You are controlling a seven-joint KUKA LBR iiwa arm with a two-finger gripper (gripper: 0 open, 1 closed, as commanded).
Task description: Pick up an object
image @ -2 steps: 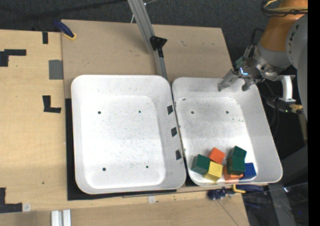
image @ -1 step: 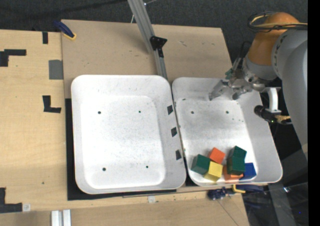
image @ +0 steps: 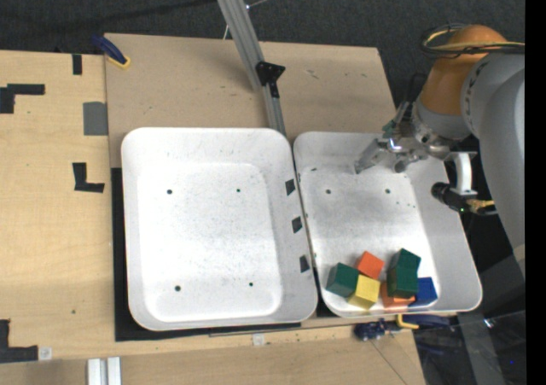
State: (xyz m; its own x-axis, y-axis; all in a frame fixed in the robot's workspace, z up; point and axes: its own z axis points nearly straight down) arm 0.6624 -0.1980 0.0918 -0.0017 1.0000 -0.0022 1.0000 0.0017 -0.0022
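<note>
We saw the hand (image: 386, 155) over the far end of the right bin (image: 341, 204) — its fingers seemingly spread, nothing between them. The blocks (image: 381, 279) lay clustered at that bin's near end — well apart from it.

The wooden bench (image: 196, 76) carries two shallow white bins side by side on a black mat (image: 120, 289): the left bin (image: 205, 225) toward nine o'clock, the right bin (image: 375, 212) toward three (rims almost touching). A blue-and-yellow clamp (image: 112, 50) lies at eleven o'clock.
</note>
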